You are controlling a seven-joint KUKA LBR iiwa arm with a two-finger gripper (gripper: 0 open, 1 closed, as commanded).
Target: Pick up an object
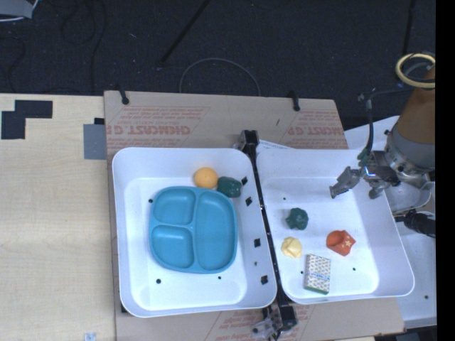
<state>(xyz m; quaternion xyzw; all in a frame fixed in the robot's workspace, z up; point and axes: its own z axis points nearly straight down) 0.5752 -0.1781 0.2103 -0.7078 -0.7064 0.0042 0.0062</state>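
Pale wood-grain covered the bench (50, 219) that we looked down on at a slant, with a sheet of brown printed cardboard (220, 123) laid over its middle and dark floor with loose black cables (213, 69) behind it. On the cardboard sat two shallow white bins side by side, touching along a black clip strip. In the left bin (135, 290) we saw a blue divided plate (193, 229), and just beyond its far edge an orange ball (205, 177) with a dark green lump (229, 186) touching it. In the right bin (384, 275) four small things lay apart from one another: a dark green toy (297, 219) near the middle, a yellow piece (291, 246) just below it, a red toy (340, 242) to the right, and a patterned flat packet (318, 273) near the front wall. The arm (419, 119) came in from the right, its orange band visible above the grey wrist. Its gripper (361, 182) hung over the far right part of the right bin, well apart from the toys, fingers spread wide with nothing between them. Two dark squares marked the bench at far left.
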